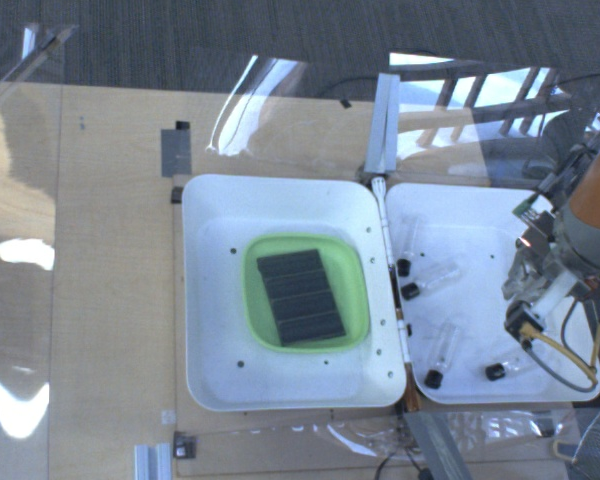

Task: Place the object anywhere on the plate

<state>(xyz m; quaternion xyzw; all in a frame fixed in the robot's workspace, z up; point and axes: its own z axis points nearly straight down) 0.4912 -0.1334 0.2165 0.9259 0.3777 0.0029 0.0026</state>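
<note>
Green plate (255, 268) sits in the left bin (205, 298). We note the dark grey ridged block (300, 296) lying flat on the plate's middle, slightly askew. Four clear vials (435, 276) with black caps lie scattered in the right bin (460, 208). The gripper (525, 283) hangs over that bin's right side. We cannot tell whether it is spread or closed.

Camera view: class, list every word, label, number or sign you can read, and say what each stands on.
None can be read.
The green plate, the dark slab on it, the vials, the left bin and the right bin show no legible text.
</note>
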